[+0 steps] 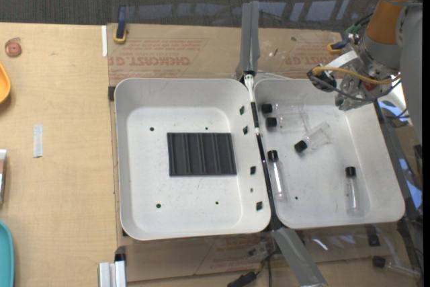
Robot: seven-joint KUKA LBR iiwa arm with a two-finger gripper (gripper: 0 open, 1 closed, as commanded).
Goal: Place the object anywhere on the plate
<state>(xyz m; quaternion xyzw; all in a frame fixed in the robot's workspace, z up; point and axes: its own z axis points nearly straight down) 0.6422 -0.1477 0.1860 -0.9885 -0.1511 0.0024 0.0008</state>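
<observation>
While the arm [396, 10] reaches in from the right, its gripper [346, 99] hangs over the upper right corner of the right bin [376, 212], cables looped around the wrist; can't tell from this angle how the end effector is set, and nothing visible is held in it. Left bin [134, 212] holds the plate [201, 153], a dark ribbed rectangle lying flat near the bin's middle, nothing on it. Task objects are all in the right bin: clear vials with black caps. Two short ones sit near the bin's upper left, one [267, 108] just above the other [271, 122]. A long vial [276, 175] lies along the left wall, cap toward the top. Another capped vial [312, 139] lies tilted near the bin's centre, cap to the lower left. One more [352, 186] lies toward the right side, cap up, well apart from the rest. Gripper is above and to the right of the centre vial, not touching any of them. Brown cardboard [181, 54] sits under and behind both bins
</observation>
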